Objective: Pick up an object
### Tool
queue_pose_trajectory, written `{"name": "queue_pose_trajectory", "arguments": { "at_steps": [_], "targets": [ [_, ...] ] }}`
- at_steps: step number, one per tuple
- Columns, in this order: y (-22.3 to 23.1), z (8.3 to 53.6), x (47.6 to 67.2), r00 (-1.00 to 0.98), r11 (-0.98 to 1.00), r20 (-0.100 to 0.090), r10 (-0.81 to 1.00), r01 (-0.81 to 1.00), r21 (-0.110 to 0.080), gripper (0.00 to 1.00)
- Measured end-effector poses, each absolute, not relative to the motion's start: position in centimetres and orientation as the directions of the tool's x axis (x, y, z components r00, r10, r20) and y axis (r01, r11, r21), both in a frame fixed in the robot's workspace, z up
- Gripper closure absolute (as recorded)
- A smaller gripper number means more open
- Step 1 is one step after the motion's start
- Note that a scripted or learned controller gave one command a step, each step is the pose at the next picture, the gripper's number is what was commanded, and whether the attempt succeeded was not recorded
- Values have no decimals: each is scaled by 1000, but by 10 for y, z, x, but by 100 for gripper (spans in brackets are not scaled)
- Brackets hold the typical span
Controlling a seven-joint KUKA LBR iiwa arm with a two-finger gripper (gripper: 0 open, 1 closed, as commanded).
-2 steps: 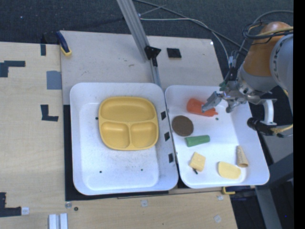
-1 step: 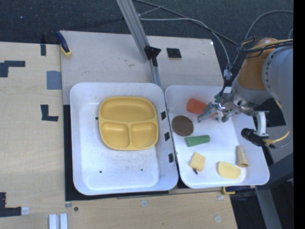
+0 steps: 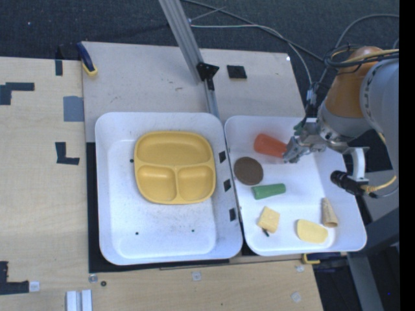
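The right bin [image 3: 337, 238] holds an orange-red carrot-like piece [image 3: 268, 145], a brown round disc [image 3: 248, 170], a green cylinder [image 3: 269, 190], a yellow cheese wedge [image 3: 269, 219], a yellow chip-like piece [image 3: 312, 231] and a tan cone [image 3: 329, 212]. My gripper [image 3: 293, 154] hangs low over the bin's upper middle, right at the orange-red piece's right end. I cannot make out how it stands around that piece.
The left bin [image 3: 117, 225] bears a yellow divided plate [image 3: 175, 166]. A slanted metal pole [image 3: 185, 31] rises behind the bins. A black clamp [image 3: 237, 72] and a blue-yellow clip [image 3: 86, 59] lie on the bench behind. The arm's cables loop at the right.
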State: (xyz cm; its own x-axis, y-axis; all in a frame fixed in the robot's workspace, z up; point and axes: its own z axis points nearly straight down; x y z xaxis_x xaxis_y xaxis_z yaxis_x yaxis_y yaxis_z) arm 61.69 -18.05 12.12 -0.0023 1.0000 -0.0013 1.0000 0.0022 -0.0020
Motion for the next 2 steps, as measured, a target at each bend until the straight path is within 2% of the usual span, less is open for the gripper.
{"name": "queue_pose_trajectory", "arguments": {
  "at_steps": [2],
  "targets": [
    [-187,222,625,-2,2,-1,1000,1000,4,100]
  ]
}}
